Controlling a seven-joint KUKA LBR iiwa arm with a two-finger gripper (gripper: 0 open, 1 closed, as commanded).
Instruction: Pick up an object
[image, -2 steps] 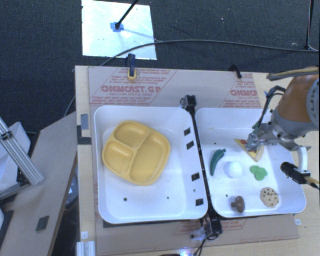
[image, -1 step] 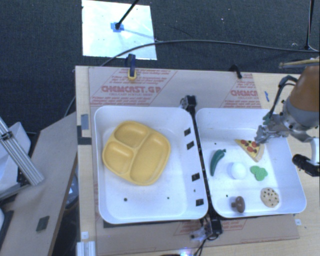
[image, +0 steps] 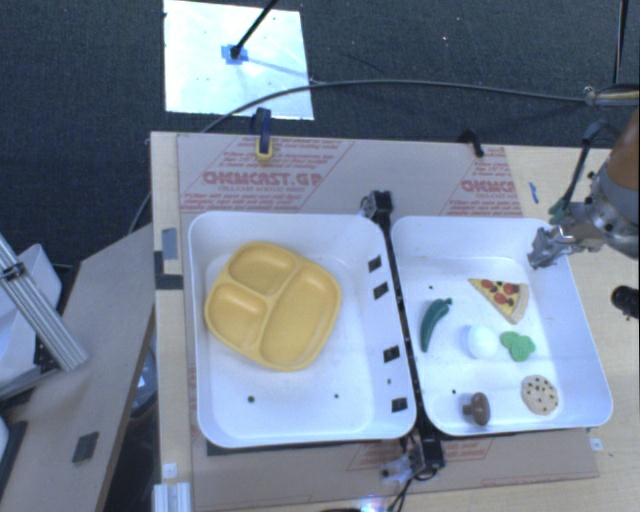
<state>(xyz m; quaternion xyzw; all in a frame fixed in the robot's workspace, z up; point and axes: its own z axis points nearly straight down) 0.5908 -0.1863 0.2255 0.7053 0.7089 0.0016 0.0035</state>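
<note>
The right bin (image: 583, 330) holds several small toy foods: a pizza slice (image: 500, 296), a green pepper (image: 434, 322), a white egg (image: 482, 342), a green leafy piece (image: 518, 346), a cookie (image: 539, 394) and a brown mushroom (image: 476, 407). My gripper (image: 545, 247) hangs over the bin's far right corner, up and to the right of the pizza slice and apart from it. I see nothing held in it.
A yellow divided plate (image: 272, 303) lies in the left bin (image: 300, 415). A black hinged divider (image: 393, 310) runs between the bins. A cable (image: 420, 88) arcs over the bench's far side, and a blue-and-yellow clamp (image: 263, 135) sits at the bench's back edge.
</note>
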